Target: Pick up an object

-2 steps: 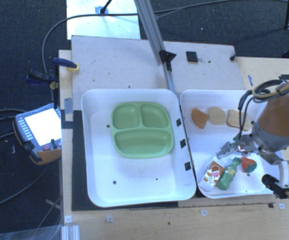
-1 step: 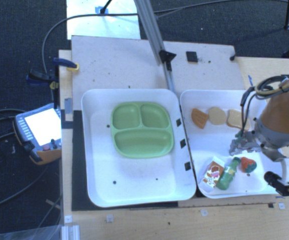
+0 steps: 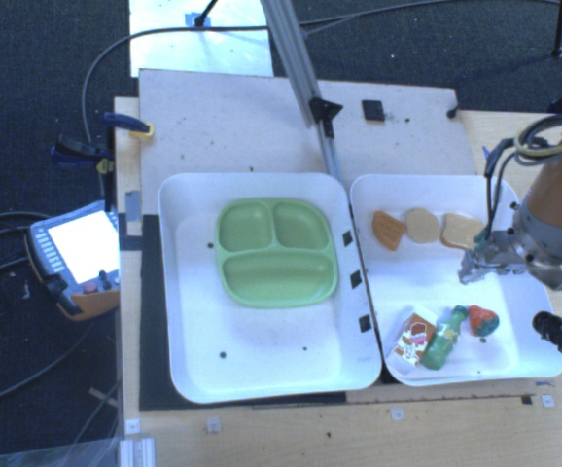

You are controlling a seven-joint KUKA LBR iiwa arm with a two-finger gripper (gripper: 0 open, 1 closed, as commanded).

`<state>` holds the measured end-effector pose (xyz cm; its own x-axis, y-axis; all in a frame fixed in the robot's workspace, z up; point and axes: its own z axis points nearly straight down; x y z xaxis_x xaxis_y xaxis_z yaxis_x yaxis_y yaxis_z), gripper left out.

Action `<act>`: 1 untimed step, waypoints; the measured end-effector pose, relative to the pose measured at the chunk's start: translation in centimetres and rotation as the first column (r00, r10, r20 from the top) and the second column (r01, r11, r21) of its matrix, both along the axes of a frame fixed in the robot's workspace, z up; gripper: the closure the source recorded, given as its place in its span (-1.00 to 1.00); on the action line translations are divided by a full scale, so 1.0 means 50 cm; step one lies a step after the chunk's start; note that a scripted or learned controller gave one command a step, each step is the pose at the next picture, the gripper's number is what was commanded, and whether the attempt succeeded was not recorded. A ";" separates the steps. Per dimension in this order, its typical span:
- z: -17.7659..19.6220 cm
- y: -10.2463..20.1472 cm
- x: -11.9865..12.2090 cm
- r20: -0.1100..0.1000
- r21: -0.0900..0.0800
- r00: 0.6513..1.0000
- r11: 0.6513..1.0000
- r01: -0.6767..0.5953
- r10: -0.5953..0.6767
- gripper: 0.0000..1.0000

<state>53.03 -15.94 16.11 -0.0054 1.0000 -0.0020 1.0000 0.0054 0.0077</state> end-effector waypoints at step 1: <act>0.091 -0.013 0.001 -0.001 0.000 1.000 1.000 0.001 -0.001 1.00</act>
<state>53.09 -16.58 20.64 -0.0043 1.0000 -0.0021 1.0000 0.0043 0.0062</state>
